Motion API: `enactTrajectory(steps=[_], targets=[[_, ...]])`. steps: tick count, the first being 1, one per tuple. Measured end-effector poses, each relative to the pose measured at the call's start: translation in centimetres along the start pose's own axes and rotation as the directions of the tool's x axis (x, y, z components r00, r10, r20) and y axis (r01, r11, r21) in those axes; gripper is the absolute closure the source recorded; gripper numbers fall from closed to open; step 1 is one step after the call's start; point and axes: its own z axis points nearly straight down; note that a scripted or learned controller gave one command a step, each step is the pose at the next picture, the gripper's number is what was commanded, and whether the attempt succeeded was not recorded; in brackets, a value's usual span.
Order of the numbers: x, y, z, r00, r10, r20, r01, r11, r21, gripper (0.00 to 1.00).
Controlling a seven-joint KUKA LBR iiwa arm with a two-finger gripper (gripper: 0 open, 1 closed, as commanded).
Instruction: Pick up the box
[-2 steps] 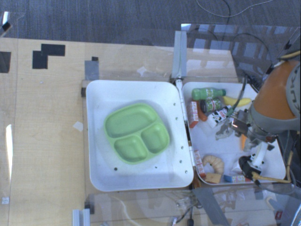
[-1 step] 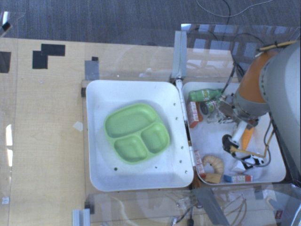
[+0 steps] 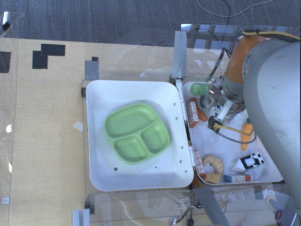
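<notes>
Hand: the hand [image 3: 217, 113] hangs low over the far part of the right bin [image 3: 235, 149]; whether its parts are apart or together I cannot tell, and nothing is seen clamped in it.
Arm: the grey arm [image 3: 275, 107] with its orange band [image 3: 240, 55] covers the right side of that bin.
Box: the box [image 3: 193, 113], red and narrow, lies flat in the right bin against its left wall, just left of the hand and apart from it.
Box axis: its long axis runs far to near, along the wall dividing the two bins.
Room at the box: the wall crowds its left long side; its right side faces bare bin floor, with a small red piece [image 3: 202, 116] near that edge.
Other things, right bin: a green bottle [image 3: 201, 89] at the far end, an orange carrot-like toy [image 3: 246, 133] at the right, a croissant [image 3: 214, 163] and a black-and-white toy [image 3: 251, 162] at the near end.
Left bin: the left bin [image 3: 136, 178] holds a green divided plate [image 3: 137, 133] at its middle, with bare white floor all round it.
Surface: the pale wooden surface [image 3: 42, 140] spreads open to the left.
</notes>
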Motion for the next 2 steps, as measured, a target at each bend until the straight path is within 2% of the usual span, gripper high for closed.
enactTrajectory(steps=[1,2], targets=[[-4.5,-6.2,0.1,0.963,-0.269,-0.013,0.268,0.962,-0.044,0.0],[-0.1,1.7,0.2,0.915,-0.404,0.003,0.404,0.914,0.016,0.0]])
